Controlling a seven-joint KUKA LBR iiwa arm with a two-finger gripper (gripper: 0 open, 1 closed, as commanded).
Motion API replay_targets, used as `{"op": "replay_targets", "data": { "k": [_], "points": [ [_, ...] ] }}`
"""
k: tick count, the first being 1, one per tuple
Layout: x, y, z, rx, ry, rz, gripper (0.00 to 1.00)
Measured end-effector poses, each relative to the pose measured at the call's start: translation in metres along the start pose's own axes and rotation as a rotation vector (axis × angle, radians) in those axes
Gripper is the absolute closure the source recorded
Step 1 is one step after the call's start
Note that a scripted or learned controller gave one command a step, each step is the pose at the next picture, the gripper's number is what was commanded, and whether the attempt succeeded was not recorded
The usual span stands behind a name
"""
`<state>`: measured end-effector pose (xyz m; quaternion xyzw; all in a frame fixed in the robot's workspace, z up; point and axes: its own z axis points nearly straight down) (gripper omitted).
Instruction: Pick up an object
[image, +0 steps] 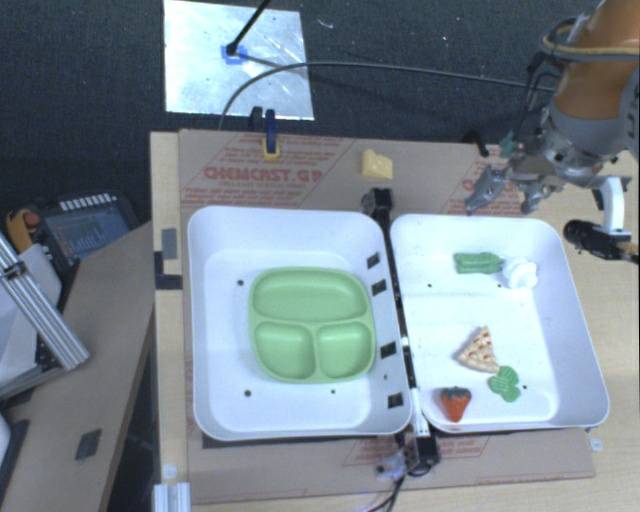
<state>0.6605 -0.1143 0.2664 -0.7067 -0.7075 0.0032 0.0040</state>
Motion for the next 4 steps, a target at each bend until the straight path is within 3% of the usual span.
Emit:
{"op": "replay_targets", "data": {
  "k": [1, 4],
  "points": [
    [0.000, 0.002, -0.008, -0.012, -0.002, -0.002, 0.00],
    [0.007, 0.001, 0.145, -0.009, -0.002, 0.000, 0.00]
  ]
}}
